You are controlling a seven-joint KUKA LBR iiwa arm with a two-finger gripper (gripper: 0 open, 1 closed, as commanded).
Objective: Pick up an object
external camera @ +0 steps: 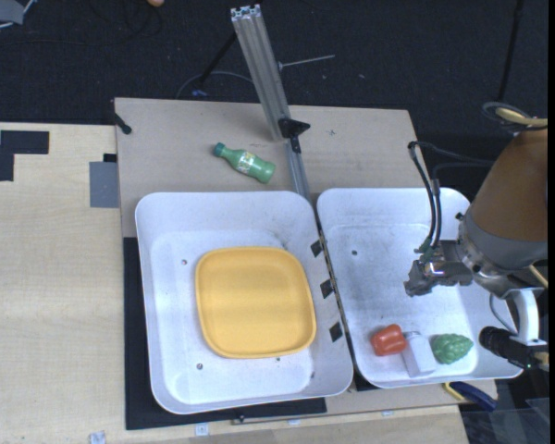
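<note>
The gripper (424,279) hangs over the right bin (379,229) with nothing visibly in it, its closure unreadable from here, so it should centre over the red object (388,340) near the front wall, beside the green object (451,348), before descending.

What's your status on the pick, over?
Gripper over right bin, nothing seen held. Red object and green object lie near the bin's front edge. Yellow plate in left bin.
</note>
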